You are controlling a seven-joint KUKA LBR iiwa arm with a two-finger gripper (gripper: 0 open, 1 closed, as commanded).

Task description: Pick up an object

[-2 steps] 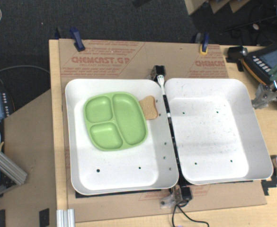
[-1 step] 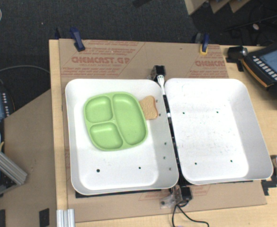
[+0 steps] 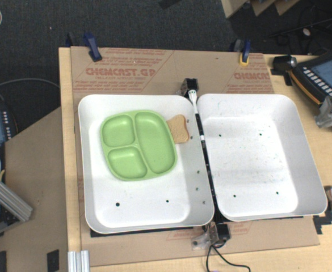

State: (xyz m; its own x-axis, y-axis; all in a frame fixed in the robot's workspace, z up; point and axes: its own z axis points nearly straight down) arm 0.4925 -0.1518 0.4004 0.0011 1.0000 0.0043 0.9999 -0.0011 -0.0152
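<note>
One green divided plate (image 3: 138,145) lies flat in the left bin (image 3: 97,205), three compartments up, its long axis slanting. One tan sponge-like piece (image 3: 179,128) touches the plate's right rim, long axis running front to back

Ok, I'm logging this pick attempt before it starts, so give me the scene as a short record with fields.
left bin: holds a green divided plate and a tan slice
plate: three compartments, lying flat in the bin's upper half
tan slice: beside the plate's right rim, touching or slightly overlapping it
right bin: white, dark specks on its floor
bench: cardboard sheet clamped at its far edge
</note>
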